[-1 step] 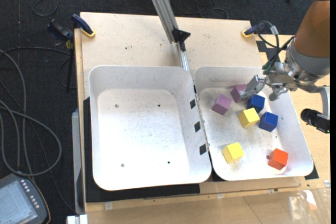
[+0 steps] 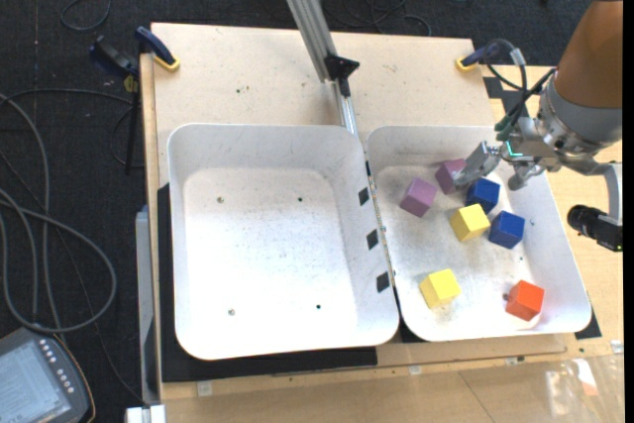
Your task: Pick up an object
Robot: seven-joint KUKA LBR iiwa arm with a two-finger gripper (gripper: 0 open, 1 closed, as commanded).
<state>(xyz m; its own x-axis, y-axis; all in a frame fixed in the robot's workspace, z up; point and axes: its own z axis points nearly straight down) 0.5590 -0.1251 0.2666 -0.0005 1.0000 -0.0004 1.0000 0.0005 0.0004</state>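
Gripper (image 2: 500,165) low over the far part of the right bin (image 2: 565,258), fingers spread apart, one on each side of the dark blue cube (image 2: 484,191) or just above it. Nothing visibly clamped between them; cannot tell if the tips already touch the cube.

Objects all in the right bin: two purple cubes, one (image 2: 418,196) lying free, the other (image 2: 451,175) right beside the left finger; a yellow cube (image 2: 470,222) touching or almost touching the dark blue one; a second blue cube (image 2: 507,229) just beside that; another yellow cube (image 2: 440,287) and an orange cube (image 2: 525,299) nearer the front rim. Left bin (image 2: 198,213) on the desk (image 2: 248,64), with only small dark specks on its floor.

Risks, as judgement: crowded cluster under the gripper. Left finger likely to land on the near purple cube instead of beside it, so blocked descent or a push sideways. Closing perhaps also catching the yellow neighbour, giving a tilted, weak hold. Cube probably slipping out on lifting if held only by an edge. Also possible: closing too high, above the cube.
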